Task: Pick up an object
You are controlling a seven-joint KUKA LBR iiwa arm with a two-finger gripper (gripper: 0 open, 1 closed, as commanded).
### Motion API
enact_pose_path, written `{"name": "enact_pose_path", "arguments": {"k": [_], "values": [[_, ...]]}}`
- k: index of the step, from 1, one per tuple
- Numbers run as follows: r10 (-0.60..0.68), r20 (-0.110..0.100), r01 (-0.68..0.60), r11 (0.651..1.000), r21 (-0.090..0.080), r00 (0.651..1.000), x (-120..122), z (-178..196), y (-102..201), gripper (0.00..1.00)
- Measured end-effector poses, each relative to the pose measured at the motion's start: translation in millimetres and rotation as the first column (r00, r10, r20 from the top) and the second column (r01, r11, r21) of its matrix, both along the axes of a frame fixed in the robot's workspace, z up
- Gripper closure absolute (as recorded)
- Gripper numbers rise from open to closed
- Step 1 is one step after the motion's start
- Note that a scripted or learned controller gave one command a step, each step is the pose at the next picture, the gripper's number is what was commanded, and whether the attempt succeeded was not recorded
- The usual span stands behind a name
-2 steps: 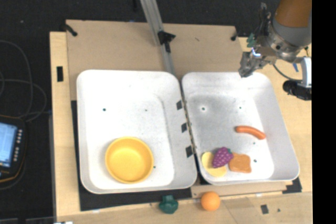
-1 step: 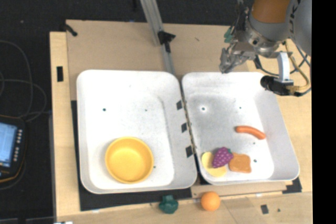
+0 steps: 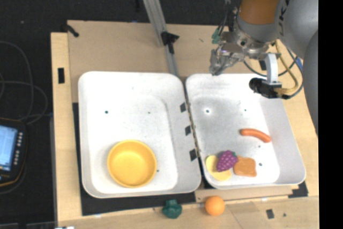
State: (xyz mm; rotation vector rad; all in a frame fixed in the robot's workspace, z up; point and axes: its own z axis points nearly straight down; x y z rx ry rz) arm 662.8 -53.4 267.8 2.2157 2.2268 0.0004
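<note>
The gripper (image 3: 217, 68) hovered at the right bin's (image 3: 278, 115) upper edge; whether its jaws were parted I could not tell. The carrot (image 3: 255, 135) lay alone at centre right, the easiest target: descend squarely over it.

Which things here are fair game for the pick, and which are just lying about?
In play: hand; sausage, grapes, orange block and yellow piece in the right bin; yellow bowl.

Lying about: orange ball, green toy, pendant.
</note>
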Motion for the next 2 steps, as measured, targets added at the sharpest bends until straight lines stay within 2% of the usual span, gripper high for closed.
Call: {"name": "enact_pose_path", "arguments": {"k": [1, 2], "values": [[0.001, 0.002, -0.001, 1.0, 0.001, 1.0, 4.8, 4.9, 52.1, 1.0], [0.002, -0.001, -0.002, 1.0, 0.0, 1.0, 9.8, -10.9, 109.8, 1.0]]}}
